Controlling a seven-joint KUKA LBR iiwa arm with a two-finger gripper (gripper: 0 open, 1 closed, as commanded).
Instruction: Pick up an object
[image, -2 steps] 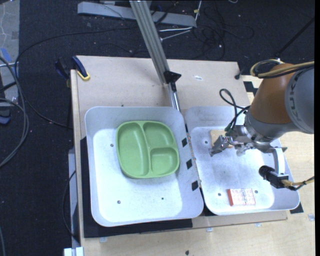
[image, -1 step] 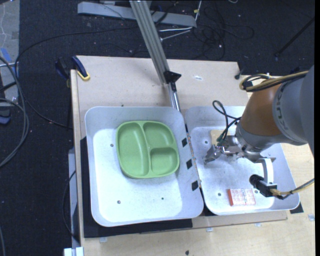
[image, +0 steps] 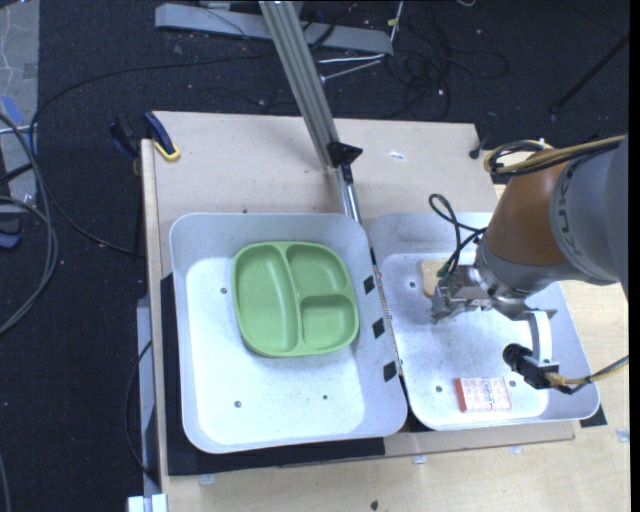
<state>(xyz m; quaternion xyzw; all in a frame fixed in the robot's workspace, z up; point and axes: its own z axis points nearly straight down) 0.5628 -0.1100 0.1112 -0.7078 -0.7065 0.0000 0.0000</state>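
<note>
The grey robot arm (image: 590, 215) is reaching in from the right side of the camera view, its broad orange band (image: 525, 215) sitting just above the wrist. The wrist is bending downward and leftward, carrying the metal two-finger pincer (image: 447, 303) low. Black cables (image: 452, 225) are looping along the wrist, and the pincer is pointing down and to the left.

Grey robot arm with an orange wrist band

The thick, rounded grey arm (image: 598, 215) carries a broad, glossy orange band (image: 523, 215) above the wrist, followed by a narrower grey collar. Thin black cables (image: 452, 228) loop beside the band, and a small metallic two-finger gripper (image: 447, 302) of pale grey parts sits at the end.
</note>
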